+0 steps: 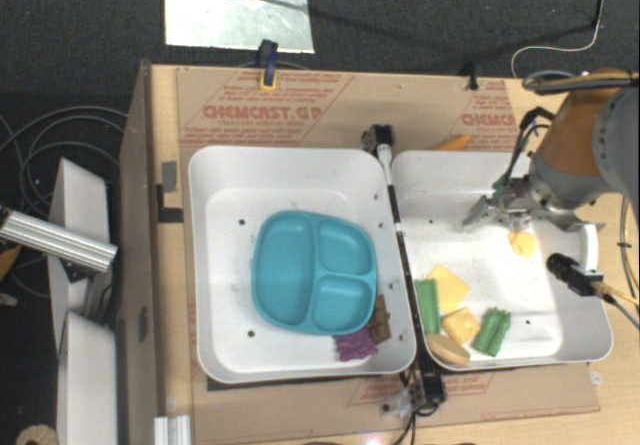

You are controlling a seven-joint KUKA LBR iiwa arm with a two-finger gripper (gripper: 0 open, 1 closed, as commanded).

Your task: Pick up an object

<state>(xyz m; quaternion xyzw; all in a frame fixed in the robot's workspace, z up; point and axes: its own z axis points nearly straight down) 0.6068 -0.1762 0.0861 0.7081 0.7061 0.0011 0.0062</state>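
Gripper [497,205] low in right bin [580,333] | finger state: cannot tell | small yellow piece [522,244] just beside it

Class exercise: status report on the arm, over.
Gripper low in right bin, finger state unclear. Yellow piece just beside it, ungrasped. Path clear.

Dark carpet floor [60,13], cardboard-topped bench [300,103], black cables [50,133]
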